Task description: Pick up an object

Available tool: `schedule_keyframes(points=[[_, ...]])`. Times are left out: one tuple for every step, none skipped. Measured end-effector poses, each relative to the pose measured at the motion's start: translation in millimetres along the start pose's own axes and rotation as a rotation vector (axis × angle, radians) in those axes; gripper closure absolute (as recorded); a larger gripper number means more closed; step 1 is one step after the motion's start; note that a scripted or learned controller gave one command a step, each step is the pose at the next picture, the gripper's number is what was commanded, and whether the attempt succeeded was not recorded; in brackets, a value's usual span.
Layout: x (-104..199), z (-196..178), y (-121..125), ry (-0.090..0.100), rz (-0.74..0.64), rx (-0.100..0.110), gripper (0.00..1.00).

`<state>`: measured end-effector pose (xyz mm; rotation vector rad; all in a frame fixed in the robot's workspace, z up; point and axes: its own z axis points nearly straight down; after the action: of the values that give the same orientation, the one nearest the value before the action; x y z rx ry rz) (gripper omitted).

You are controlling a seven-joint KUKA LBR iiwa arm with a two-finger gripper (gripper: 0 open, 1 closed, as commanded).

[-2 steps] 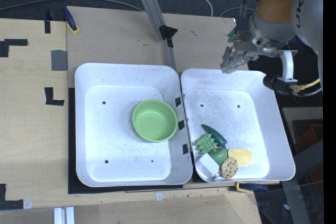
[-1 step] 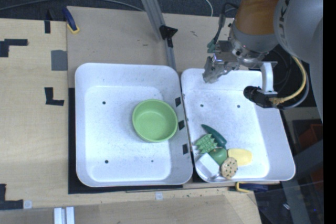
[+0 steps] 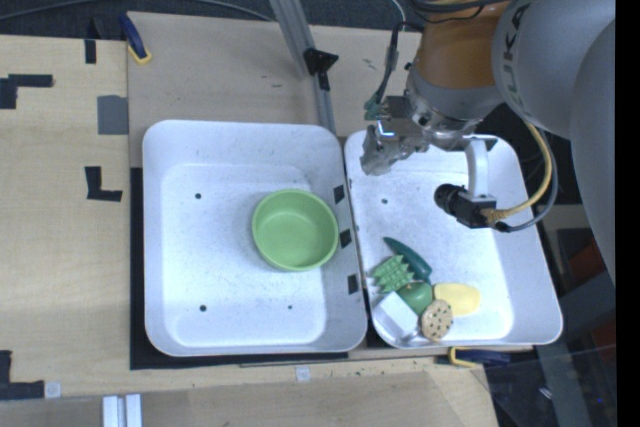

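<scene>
A green bowl point(image 3: 294, 230) sits upright in the left bin point(image 3: 180, 165). In the right bin point(image 3: 520, 285), near the front, lies a small heap of toys: a dark green piece point(image 3: 408, 257), a light green spiky piece point(image 3: 393, 272), a yellow lemon-like piece point(image 3: 457, 296), a round tan cookie-like piece point(image 3: 436, 319) and a white piece point(image 3: 397, 317). My gripper point(image 3: 380, 155) hangs over the back left corner of the right bin, well behind the toy heap. Nothing shows between its fingers.
A grey pole point(image 3: 285, 5) slants across the bench behind the bins. A blue and yellow clamp point(image 3: 135, 37) sits at the bench's back left. A black cable part point(image 3: 465, 205) hangs off the wrist over the right bin.
</scene>
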<state>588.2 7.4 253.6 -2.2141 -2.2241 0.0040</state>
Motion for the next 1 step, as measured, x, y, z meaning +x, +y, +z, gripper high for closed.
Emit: schedule_keyframes(points=[[45.3, 10.3, -37.0, 0.0, -0.001, 0.001, 1.0]])
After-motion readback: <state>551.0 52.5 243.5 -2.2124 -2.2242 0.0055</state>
